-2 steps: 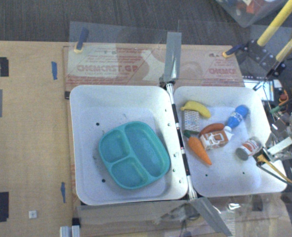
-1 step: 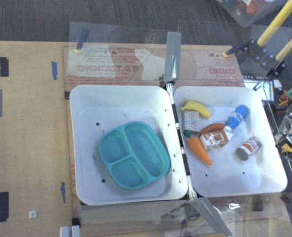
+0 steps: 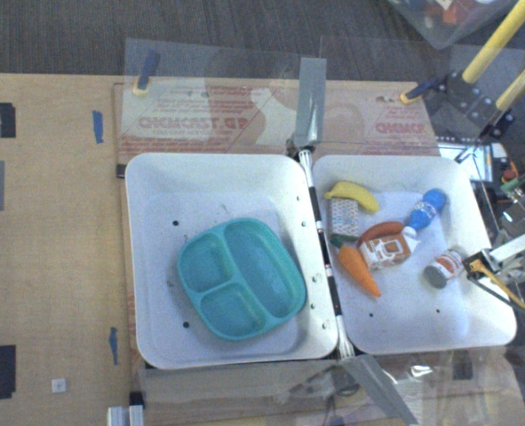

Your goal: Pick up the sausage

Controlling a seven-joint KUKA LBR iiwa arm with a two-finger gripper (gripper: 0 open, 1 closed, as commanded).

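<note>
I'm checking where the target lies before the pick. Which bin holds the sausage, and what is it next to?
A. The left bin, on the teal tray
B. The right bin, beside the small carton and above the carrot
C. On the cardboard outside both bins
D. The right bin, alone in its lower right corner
B: the reddish-brown sausage lies in the right bin, against the small carton, with the carrot just below.

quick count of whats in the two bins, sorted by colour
Teal: 1, divided plate
Yellow: 1, banana
Orange: 1, carrot
Red-brown: 1, sausage
Blue: 1, bottle
Grey: 1, grater
White and red: 2, carton, can
Total: 8
</note>
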